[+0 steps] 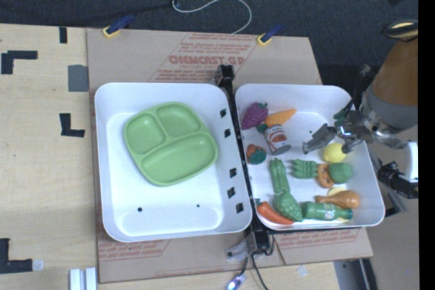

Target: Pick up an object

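In the right-hand bin [309,95], near its far right corner, the gripper [325,138] hangs low over the toy food, the grey arm [394,88] reaching in across the bin's right rim. Its dark fingers [315,142] stand slightly apart with nothing between them, so no object is held yet. The tip sits just beside a yellow lemon [334,153], which looks like the likely target, lying against a green ball [341,172] and an orange piece [325,178].

The toys crowd the bin's right half: purple grapes [254,115] and a carrot [281,116] toward the far edge, a small can [275,138] in the middle, a green corn cob [279,176] and a green bottle [326,212] toward the near edge. Such packing probably explains the slanted approach from the rim. The left-hand bin [112,146] carries a green divided plate [170,142], well apart from the gripper.

The wrist and orange band hide the bin's far right corner, and the arm is cut off at the view's edge. Whether a finger touches the lemon is too fine to tell.
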Controlling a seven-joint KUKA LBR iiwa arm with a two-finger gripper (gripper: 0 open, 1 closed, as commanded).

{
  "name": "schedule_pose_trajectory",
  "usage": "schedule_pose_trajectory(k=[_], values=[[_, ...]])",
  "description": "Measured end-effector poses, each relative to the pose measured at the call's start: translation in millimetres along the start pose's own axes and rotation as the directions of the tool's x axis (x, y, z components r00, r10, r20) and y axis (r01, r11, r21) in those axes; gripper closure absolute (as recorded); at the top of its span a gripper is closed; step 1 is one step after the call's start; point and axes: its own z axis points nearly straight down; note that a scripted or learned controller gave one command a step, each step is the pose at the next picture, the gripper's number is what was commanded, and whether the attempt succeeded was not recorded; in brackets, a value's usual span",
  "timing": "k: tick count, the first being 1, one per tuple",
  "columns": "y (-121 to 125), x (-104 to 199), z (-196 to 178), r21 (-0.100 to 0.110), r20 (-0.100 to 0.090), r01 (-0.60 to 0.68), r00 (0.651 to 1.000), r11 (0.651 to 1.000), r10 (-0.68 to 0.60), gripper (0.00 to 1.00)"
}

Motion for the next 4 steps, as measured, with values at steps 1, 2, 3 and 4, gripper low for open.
schedule_pose_trajectory(k=[1,2,3,4], values=[[-21,37,-336,-0.021,0.005,0.003,1.0,1.0,-0.002,0.0],[-20,37,-337,-0.003,0.003,0.0,1.0,1.0,0.0,1.0],[-44,69,-258,0.007,-0.001,0.001,1.0,1.0,-0.001,1.0],[-43,141,-330,-0.009,0.0,0.008,1.0,1.0,-0.008,1.0]])
